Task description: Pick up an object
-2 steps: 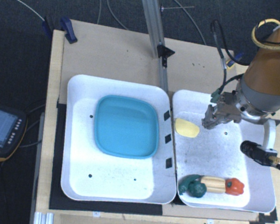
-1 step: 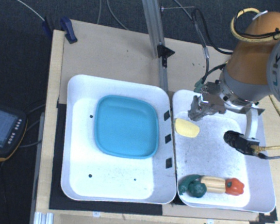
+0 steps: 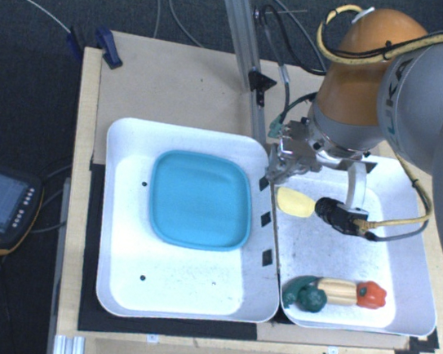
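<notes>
1. Found low at the inner wall of the right bin (image 3: 395, 260), close by the seam with the left bin (image 3: 181, 280): the end effector (image 3: 281, 166). Spread or pressed together, cannot tell from this slant.
2. Likeliest thing to pick up: a yellow piece (image 3: 294, 202) on the right bin's floor, just beside the end effector. No grip on it to be made out.
3. Also in the right bin, along its near edge: a green piece (image 3: 305, 295) touching a wooden rod (image 3: 338, 291), and a red piece (image 3: 370, 295) at the rod's far end.
4. Flat in the left bin: a blue square plate (image 3: 201, 200).
5. Could strike the bin wall on a straight descent, judging by the offset toward the seam.
6. Could push the yellow piece aside instead of straddling it. Looks rounded and smooth, so likely to slip out of an off-centre squeeze.
7. Could catch the rim and drag the bin across the tabletop (image 3: 178, 83).
</notes>
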`<state>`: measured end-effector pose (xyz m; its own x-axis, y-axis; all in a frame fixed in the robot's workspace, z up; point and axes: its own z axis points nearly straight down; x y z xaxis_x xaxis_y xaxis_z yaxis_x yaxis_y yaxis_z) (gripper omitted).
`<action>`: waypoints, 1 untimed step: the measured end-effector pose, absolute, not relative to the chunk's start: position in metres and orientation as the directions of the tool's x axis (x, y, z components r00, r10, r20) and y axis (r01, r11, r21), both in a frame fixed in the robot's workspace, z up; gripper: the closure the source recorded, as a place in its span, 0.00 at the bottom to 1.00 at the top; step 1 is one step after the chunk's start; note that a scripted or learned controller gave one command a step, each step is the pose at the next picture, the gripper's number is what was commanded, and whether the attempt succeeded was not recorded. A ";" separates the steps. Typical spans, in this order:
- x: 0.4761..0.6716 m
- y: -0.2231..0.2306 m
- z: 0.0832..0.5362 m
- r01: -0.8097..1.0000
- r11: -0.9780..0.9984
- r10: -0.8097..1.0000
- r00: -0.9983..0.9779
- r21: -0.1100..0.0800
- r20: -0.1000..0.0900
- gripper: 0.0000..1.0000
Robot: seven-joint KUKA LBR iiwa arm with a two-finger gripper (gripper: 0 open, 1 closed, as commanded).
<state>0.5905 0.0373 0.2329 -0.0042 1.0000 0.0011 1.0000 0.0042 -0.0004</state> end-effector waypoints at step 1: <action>0.599 0.091 0.230 1.000 0.005 1.000 -0.005 0.000 0.001 1.00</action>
